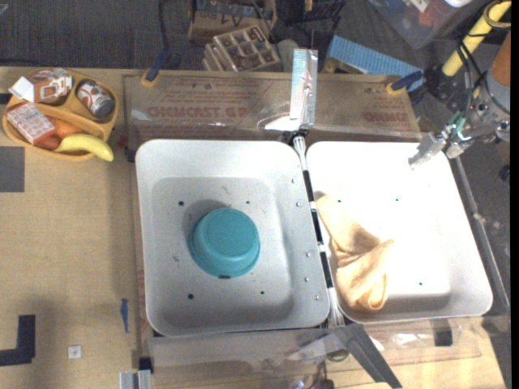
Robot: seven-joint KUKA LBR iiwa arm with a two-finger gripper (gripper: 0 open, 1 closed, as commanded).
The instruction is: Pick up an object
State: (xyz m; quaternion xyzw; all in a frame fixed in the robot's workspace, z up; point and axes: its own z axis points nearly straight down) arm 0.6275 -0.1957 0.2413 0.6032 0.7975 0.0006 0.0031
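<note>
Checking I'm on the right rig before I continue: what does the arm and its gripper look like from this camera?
At the view's upper right, the gripper is a small, pale metallic piece with slim light-grey fingers. Behind it is a darker grey wrist with thin cables, one greenish. Above, a yellow sleeved hose and black cables run along the arm. An orange patch sits at the frame's edge.

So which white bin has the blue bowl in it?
The left bin. A teal-blue bowl sits upside down in its middle, while the right bin holds a crumpled tan cloth instead.
</note>
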